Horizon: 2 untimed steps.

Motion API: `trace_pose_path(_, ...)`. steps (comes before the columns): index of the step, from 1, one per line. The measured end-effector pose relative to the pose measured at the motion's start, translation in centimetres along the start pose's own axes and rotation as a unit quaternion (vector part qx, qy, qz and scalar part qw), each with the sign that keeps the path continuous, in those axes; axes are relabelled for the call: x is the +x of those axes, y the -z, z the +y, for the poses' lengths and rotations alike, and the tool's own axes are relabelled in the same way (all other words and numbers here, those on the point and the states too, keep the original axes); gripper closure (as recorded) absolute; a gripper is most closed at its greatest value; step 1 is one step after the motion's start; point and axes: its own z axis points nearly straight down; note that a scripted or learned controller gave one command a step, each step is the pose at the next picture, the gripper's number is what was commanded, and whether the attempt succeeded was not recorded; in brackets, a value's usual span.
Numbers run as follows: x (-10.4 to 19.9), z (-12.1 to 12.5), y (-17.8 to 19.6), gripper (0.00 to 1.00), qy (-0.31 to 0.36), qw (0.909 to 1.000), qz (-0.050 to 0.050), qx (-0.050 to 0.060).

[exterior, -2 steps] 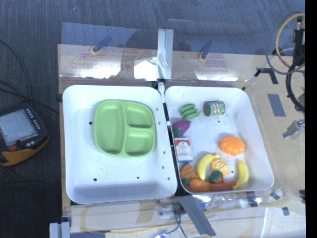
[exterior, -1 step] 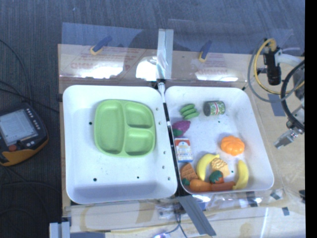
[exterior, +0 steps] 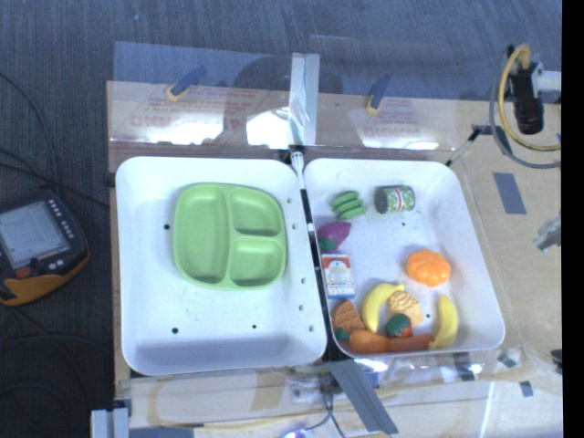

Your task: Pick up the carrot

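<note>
The carrot lies flat along the right bin's six-o'clock wall, wedged under a banana and other toy food, so it is crowded; the tool's state cannot be told.

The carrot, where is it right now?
The carrot lies along the near edge of the right bin, just below the bananas, with a small box up to its left.

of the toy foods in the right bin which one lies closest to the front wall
The carrot: long and orange, lying flat along the front wall, below the bananas.
</note>
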Motion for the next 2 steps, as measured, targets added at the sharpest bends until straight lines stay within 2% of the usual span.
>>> trace_pose_path(1, 1.3, -0.6, -2.7, 1.00, 0.178, 0.9840, -0.002, 0.001)
trace_pose_path(2, 3.4, -1.9, -2.2, 1.00, 0.281, 0.9596, -0.001, 0.002)
